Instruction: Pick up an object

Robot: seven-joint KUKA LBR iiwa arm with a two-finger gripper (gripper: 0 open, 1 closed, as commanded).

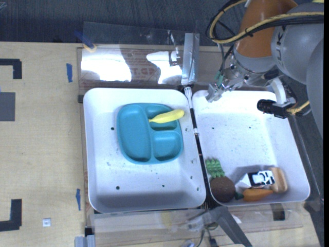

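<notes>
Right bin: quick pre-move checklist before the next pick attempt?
1. Targets present in right bin: ok; brown round object, green piece, orange piece and labelled packet clustered at the near edge.
2. Gripper over targets: not ok; it sits at the far edge, near the divider.
3. Finger state: cannot tell.
4. Object held: not ok, none seen.
5. Target spacing: not ok, items crowd together.
6. Left bin contents settled: ok; yellow piece on blue tray.

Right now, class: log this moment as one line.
gripper: over right bin's far edge | held: nothing seen | left bin: blue tray, banana | task: not done
</notes>
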